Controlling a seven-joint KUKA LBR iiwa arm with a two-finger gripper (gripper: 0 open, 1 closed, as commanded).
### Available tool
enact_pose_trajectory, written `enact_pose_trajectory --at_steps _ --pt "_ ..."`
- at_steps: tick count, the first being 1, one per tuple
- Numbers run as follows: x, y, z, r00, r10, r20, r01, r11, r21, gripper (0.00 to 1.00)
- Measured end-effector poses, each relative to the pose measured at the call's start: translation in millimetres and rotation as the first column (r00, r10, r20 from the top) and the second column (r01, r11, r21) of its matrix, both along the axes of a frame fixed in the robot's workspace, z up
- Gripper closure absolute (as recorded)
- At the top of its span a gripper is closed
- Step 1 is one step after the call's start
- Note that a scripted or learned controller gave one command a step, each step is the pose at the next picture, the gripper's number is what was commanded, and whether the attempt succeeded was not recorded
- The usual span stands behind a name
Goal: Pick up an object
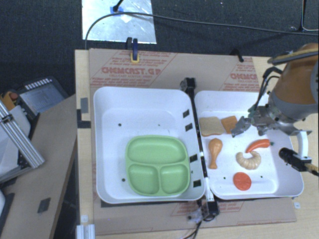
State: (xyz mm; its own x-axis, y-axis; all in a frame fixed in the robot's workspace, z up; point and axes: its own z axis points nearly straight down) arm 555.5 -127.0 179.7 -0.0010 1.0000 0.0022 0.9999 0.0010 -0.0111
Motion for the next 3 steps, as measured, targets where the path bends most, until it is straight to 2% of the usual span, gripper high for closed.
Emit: enact_pose_trajectory --at_steps 1,3 --pt "3 0 6 1.000 0.002 0.012 -0.002 1.000 -0.002 0.00" --pt "8 -10 -83 1.000 0.000 0.009 0.000 1.000 -0.001 0.00"
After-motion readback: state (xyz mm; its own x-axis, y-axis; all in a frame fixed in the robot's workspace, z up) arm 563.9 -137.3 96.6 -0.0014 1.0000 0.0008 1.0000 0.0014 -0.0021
